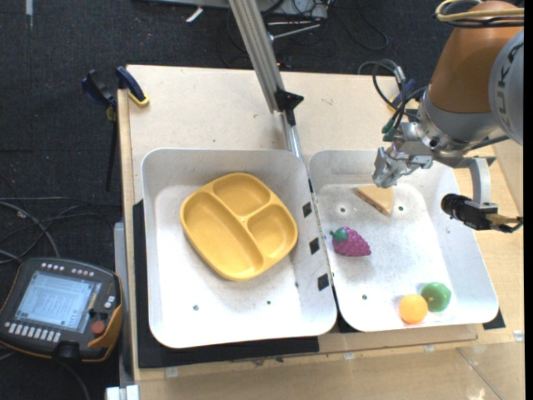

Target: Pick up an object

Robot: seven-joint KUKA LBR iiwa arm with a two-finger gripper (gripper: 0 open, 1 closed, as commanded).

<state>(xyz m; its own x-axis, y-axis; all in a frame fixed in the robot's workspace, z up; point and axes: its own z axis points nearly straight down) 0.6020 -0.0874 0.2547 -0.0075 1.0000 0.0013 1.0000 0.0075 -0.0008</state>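
Camera view from above: the gripper [388, 176] is seen lowered over the far part of the right bin [466, 265], just above and to the left of a tan wedge-shaped block [374, 198]; whether it is open or closed cannot be told. A purple grape bunch [351, 242] is placed near the bin's middle, while an orange ball [413, 308] and a green ball [435, 295] are touching at the near right. A yellow divided plate [239, 224] is set in the left bin [166, 307]

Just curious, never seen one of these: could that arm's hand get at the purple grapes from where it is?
Probably yes. The hand hovers in the same bin, by the tan wedge, and the purple grapes lie in the open with nothing over them.
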